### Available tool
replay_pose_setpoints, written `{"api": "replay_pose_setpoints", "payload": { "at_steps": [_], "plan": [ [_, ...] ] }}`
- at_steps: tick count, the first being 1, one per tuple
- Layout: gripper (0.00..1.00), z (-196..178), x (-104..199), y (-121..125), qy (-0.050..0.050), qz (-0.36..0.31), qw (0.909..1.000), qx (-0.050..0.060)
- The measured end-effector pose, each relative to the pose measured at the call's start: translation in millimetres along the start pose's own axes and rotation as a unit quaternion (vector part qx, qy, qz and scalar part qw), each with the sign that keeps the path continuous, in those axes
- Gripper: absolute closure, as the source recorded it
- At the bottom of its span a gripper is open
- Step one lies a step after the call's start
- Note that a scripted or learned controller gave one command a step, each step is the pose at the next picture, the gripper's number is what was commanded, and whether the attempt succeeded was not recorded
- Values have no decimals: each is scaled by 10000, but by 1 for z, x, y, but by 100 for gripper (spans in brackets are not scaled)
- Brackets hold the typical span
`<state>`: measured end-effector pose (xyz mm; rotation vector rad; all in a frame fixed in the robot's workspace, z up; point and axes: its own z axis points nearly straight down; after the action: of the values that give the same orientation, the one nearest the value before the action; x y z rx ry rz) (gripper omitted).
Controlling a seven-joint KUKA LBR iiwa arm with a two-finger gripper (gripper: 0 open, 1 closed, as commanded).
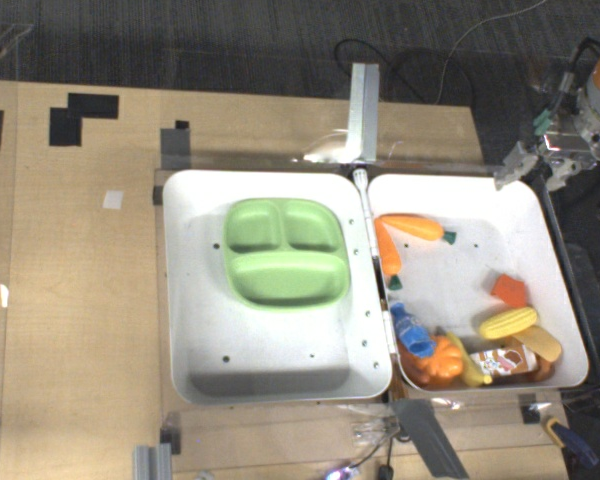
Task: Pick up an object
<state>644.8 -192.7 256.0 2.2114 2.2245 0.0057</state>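
The end effector (555, 158) hovers at the right bin's (460, 268) 1 o'clock corner; I cannot tell its opening. The carrot (412, 228) lies toward 8 o'clock, long axis 3-to-9.

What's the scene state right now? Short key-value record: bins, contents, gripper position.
left bin: shallow white bin holding a green divided plastic plate
right bin: shallow white bin holding toy food
upper left of right bin: two orange toy carrots, one lying across, one along the divider
lower edge of right bin: blue toy bottle, orange pumpkin-like toy, brown labelled bottle
right side of right bin: orange-red block, yellow toy corn
gripper: above the right bin's far right corner, apart from all toys
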Motion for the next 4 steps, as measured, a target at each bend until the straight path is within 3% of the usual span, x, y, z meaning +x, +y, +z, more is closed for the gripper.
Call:
{"api": "replay_pose_setpoints", "payload": {
  "at_steps": [1, 2, 3, 4],
  "plan": [
    [0, -64, 39, 26, -4, -158, 9999, -13],
    [0, 131, 70, 19, 5, -658, 9978, 8],
    [0, 167, 91, 10, 0, -1553, 9879, -26],
    [100, 155, 91, 12, -8, -1555, 9878, -56]
  ]
}}
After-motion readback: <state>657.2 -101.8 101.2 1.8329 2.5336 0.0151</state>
